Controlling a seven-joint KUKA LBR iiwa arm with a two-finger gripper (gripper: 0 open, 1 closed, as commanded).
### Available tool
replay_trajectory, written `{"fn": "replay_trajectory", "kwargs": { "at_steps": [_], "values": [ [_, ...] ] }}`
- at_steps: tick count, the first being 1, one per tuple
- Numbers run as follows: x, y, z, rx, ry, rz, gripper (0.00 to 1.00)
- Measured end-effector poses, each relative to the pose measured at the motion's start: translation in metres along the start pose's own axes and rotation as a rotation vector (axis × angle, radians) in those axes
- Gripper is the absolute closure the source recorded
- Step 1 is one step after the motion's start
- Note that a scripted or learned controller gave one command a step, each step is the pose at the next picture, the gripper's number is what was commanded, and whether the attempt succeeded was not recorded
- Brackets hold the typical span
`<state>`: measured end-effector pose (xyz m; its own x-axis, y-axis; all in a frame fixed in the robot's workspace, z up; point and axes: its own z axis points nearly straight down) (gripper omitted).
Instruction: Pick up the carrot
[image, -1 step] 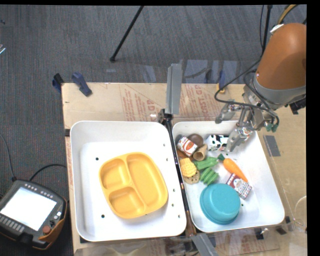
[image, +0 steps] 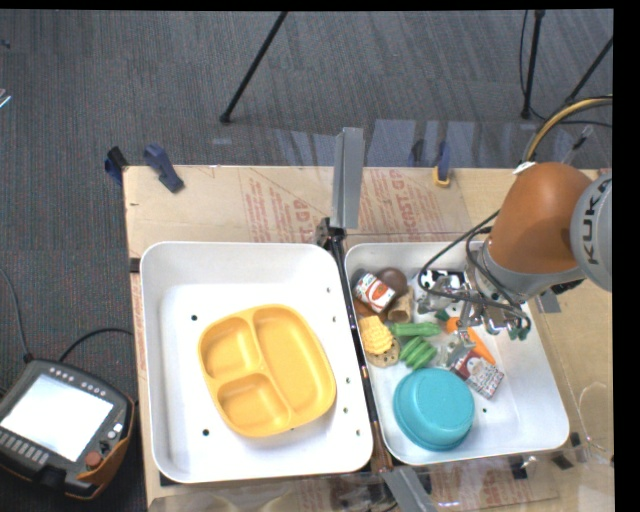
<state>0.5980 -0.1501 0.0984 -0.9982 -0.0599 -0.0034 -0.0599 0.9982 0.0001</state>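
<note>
Nearest me sits the teal bowl (image: 433, 408). Just beyond, the carrot (image: 480, 345) lies in the right bin (image: 545, 420), half hidden under the gripper (image: 470, 312). I judge it light, stiff, smooth plastic; I'd pinch across its middle. I cannot tell the jaws' state.

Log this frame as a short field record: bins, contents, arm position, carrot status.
left bin: holds a yellow divided plate
right bin: holds a teal bowl, corn cob, green beans, can, red packet, carrot
arm: reaches in from the right, over the right bin
gripper: low among the toys, just above the carrot
carrot status: lying in the bin, partly hidden by the gripper; not visibly held
bench: brown board under both bins
</note>
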Motion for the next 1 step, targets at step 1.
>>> {"fn": "replay_trajectory", "kwargs": {
  "at_steps": [1],
  "values": [
    [-0.0086,-0.0075,0.0105,0.000,0.001,-0.071,0.00]
  ]
}}
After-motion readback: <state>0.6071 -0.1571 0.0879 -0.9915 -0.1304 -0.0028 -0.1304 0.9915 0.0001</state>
